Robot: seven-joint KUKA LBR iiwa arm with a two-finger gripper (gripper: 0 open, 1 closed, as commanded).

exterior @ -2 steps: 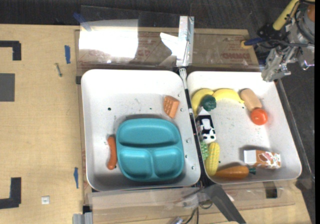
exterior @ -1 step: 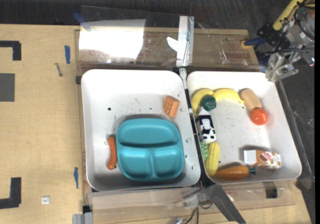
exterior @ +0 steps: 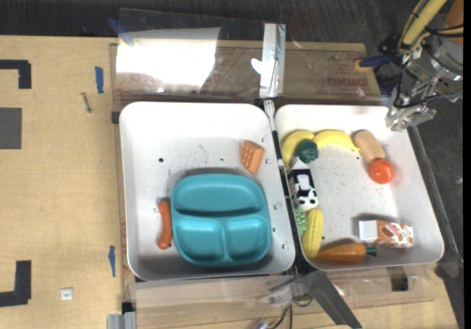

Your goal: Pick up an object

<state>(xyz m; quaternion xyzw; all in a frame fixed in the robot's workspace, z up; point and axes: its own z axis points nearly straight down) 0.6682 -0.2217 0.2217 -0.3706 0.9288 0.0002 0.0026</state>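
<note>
The gripper (exterior: 403,118) is hovering over the back right corner of the right bin (exterior: 430,210), holding nothing; how far it is parted I cannot tell. It seems to be lining up an approach; next it needs to descend toward the tomato (exterior: 381,171), the nearest target. Lying in that bin are one tomato, one bread roll (exterior: 368,145), two bananas (exterior: 331,140), one corn cob (exterior: 313,226), one carrot (exterior: 342,252) and one carton (exterior: 386,232)

- Two white bins (exterior: 140,173), side by side
- One teal divided tray (exterior: 219,218)
- Two bananas (exterior: 331,140)
- Two carrots (exterior: 342,252)
- One corn cob (exterior: 313,228)
- One tomato (exterior: 381,171)
- One toy cow (exterior: 303,188)
- One small carton (exterior: 386,232)
</note>
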